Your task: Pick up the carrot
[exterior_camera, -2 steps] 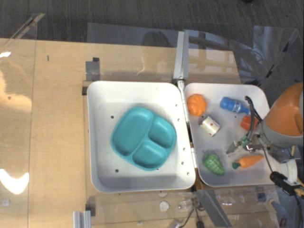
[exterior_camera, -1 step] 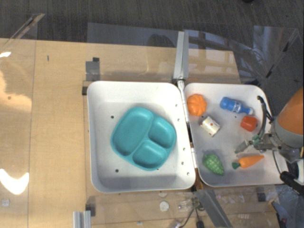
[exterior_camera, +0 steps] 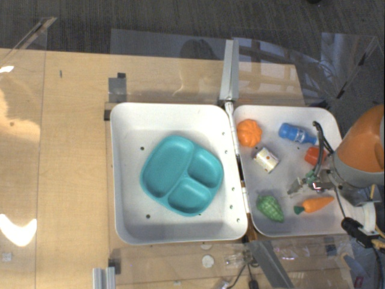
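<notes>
You've got a light wood worktop (exterior_camera: 60, 161) w/ two shallow white bins side by side on it, left bin (exterior_camera: 123, 161) & right bin (exterior_camera: 283, 110), edges touching.

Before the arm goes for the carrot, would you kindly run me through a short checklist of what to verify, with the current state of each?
1. Carrot in sight, in the right bin: ok; it lies near the front right corner.
2. Gripper near the carrot: ok; it sits just up and left of it.
3. Carrot between the fingers: not ok; it lies on the bin floor beside them.
4. Finger opening: cannot tell, too small and cluttered.
5. Room around the carrot: ok; the green toy lies apart to its left, the red piece above.
6. Cables near the wrist staying out of the grasp: cannot tell.
</notes>
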Tool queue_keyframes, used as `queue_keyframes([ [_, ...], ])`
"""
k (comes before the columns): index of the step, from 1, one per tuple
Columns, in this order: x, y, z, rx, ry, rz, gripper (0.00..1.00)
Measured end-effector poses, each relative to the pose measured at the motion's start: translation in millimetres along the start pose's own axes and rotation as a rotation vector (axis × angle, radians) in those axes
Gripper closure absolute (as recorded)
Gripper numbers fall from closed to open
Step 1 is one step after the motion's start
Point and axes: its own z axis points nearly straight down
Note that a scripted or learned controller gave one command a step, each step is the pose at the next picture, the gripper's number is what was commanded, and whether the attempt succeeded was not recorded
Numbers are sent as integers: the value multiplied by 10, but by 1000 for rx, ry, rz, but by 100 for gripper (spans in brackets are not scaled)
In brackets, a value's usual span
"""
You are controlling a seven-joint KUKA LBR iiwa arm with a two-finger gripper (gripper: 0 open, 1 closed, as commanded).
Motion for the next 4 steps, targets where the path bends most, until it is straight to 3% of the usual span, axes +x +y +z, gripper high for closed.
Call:
queue_keyframes([
  [1,-328,-27,6,3,6,105,0],
  [2,-50,-3,1,0,-1,112,0],
  [3,-312,-29,6,3,3,9,0],
  [4,14,1,0,0,0,7,0],
])
